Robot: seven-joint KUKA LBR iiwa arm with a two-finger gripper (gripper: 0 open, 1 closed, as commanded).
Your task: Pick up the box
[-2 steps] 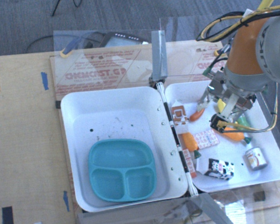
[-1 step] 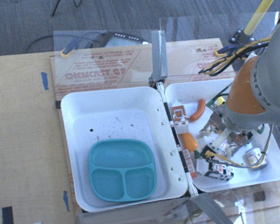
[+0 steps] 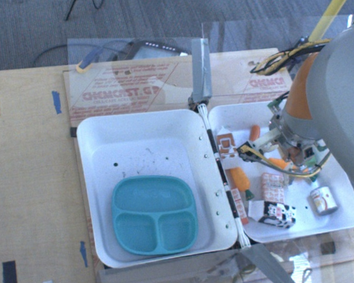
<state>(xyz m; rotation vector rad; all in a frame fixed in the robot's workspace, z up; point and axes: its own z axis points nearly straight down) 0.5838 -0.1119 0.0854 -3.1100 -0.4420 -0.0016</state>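
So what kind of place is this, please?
Probably a robotics lab test bench: a grey arm reaches over two white bins, one bin holding a teal divided plate, the other small toy-like items.

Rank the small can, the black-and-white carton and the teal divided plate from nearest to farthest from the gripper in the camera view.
Measured from the gripper over the right bin:
1. Small can, just below it, near the bin's right side.
2. Black-and-white carton, at the bin's lower edge; nearly tied with the can.
3. Teal divided plate, far off in the left bin.
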